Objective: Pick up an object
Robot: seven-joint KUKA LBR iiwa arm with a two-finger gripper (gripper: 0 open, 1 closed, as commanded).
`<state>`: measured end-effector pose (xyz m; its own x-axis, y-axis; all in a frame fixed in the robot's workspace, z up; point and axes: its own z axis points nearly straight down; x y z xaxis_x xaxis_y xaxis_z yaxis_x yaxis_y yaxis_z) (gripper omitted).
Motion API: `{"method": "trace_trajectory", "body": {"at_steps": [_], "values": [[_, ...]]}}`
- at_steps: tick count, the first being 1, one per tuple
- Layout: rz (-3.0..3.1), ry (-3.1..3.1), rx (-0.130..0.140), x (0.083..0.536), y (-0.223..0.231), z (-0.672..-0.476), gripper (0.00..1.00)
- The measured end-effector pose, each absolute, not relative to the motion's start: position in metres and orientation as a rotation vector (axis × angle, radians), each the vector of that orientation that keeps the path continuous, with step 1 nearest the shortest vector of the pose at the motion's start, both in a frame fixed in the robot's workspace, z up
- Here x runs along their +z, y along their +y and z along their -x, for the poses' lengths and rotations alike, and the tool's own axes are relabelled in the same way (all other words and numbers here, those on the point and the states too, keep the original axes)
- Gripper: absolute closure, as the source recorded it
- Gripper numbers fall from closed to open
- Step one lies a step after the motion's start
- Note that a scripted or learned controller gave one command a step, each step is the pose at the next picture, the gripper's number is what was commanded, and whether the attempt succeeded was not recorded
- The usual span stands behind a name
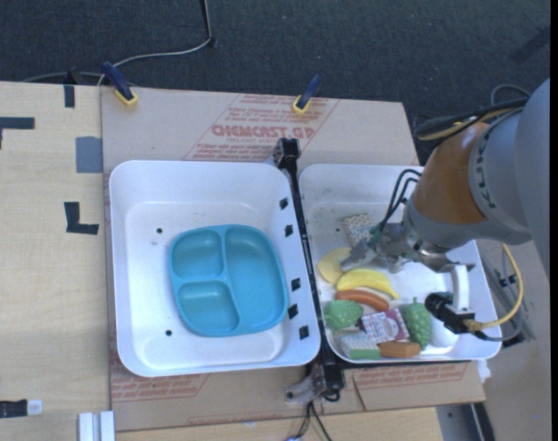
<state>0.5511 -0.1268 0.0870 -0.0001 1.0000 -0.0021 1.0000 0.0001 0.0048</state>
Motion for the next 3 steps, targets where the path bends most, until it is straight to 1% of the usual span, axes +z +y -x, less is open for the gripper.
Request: {"method": "trace_trajectory", "body": {"at_steps": [1,2,3], "values": [[-2.217,2.217,0.005,0.087,-0.104,-0.507,0.0],[-2.22,2.221,0.001,0.086,-0.104,-0.539,0.0],[-2.218,2.22,0.002,0.086,-0.097,-0.584,0.0]]}}
